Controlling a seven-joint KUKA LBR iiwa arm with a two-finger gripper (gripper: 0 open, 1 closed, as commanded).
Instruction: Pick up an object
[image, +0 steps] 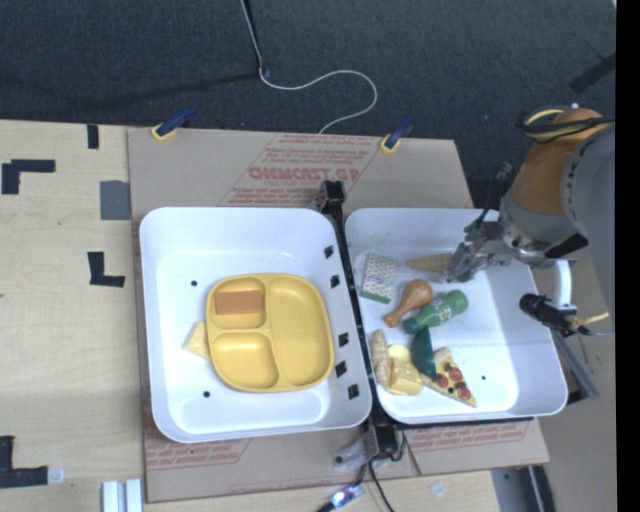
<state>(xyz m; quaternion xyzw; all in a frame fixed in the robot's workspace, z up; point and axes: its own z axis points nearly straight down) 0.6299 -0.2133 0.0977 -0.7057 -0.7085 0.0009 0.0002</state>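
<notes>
Claw (466, 262): low over the far right part of the right bin (540, 400), reaching in from the right; whether its fingers are wide or narrow cannot be told, and nothing shows between them.

Cone (432, 263): pale wedge just left of the claw, touching or nearly so; probably the target, as the nearest piece.

Drumstick (408, 301) and green bottle (437, 311): left of and nearer the camera than the claw, lying side by side, tilted.

Card (376, 277): speckled, farther left, by the wall between the bins.

Teal piece (423, 352), pizza slice (451, 377), bread (391, 364): clustered well toward the near end, away from the claw, loosely heaped as if dumped.

Yellow tray (272, 331): far left, in the left bin (170, 240), three compartments, a brown block (239, 299) in one; a yellow scrap (195, 340) pokes from under its left edge.
</notes>
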